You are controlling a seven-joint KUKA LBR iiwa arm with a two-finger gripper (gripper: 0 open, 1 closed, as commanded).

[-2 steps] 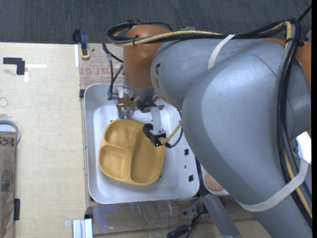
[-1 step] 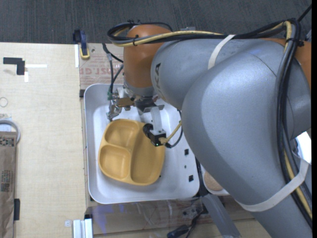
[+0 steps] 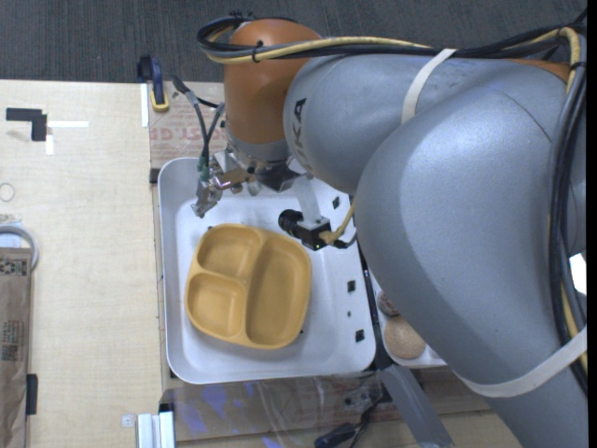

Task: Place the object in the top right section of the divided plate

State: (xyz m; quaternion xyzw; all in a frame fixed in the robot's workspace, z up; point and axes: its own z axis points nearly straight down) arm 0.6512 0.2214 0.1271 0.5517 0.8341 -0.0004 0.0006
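Looks barely started: shows plate (image 3: 247, 287) bare in every section, puts gripper (image 3: 209, 192) just beyond plate's upper-left rim, grip state impossible to tell, leaves likely object, tan lump (image 3: 404, 340), well right of plate.

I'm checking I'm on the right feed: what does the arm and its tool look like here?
The arm is bulky, rounded and matte grey, with an orange band above the wrist. Black and yellow cables run along its top, and a pale strap wraps the big link. The tool is small, metallic and silver, with thin wires leading into it.
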